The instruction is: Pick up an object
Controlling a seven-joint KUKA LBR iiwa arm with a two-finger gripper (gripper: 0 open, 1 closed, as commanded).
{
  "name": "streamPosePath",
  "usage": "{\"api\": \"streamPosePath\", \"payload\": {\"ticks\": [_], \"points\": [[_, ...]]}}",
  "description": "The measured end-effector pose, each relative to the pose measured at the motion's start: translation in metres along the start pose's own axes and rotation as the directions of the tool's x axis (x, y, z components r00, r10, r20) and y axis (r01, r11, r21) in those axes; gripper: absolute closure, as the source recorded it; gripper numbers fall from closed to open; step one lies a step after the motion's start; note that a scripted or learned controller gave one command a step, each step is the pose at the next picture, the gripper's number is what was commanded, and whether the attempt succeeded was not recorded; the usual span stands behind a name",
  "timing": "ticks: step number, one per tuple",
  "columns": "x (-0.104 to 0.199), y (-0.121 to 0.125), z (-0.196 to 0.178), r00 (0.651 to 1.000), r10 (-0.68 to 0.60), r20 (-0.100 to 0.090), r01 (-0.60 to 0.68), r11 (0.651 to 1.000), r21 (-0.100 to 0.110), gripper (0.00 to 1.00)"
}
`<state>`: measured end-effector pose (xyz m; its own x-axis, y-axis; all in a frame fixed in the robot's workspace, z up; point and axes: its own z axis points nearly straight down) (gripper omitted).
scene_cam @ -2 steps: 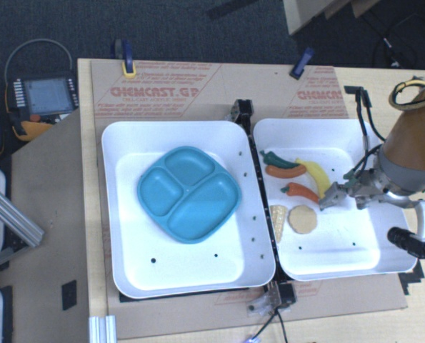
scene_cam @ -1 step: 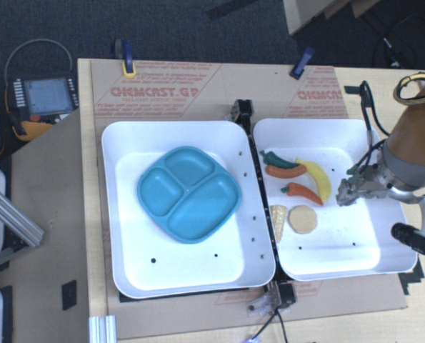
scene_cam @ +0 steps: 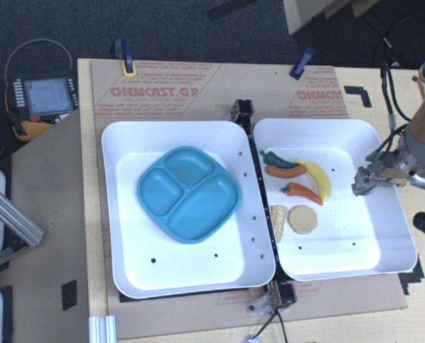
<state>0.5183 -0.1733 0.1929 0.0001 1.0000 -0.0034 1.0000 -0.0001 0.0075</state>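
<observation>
**Toy food grouped in right bin**

A round tan cookie (scene_cam: 303, 219) is seen nearest, then an orange pepper (scene_cam: 300, 191), yellow banana (scene_cam: 318, 179) and green-topped carrot (scene_cam: 283, 166). How far the gripper (scene_cam: 362, 182) fingers are parted cannot be told.

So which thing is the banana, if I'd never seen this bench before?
Look at the right-hand white bin, where small toy foods sit near its left wall. The banana is the curved piece at the right of that cluster. It alone is yellow: its neighbours are two orange-red peppers and a round tan biscuit.
</observation>
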Motion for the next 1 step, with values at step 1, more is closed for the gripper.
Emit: {"api": "streamPosePath", "payload": {"ticks": [1], "points": [[-0.0004, 0.0012, -0.0142, 1.000, -0.001, -0.001, 0.001, 1.000, 0.003, 1.00]]}}
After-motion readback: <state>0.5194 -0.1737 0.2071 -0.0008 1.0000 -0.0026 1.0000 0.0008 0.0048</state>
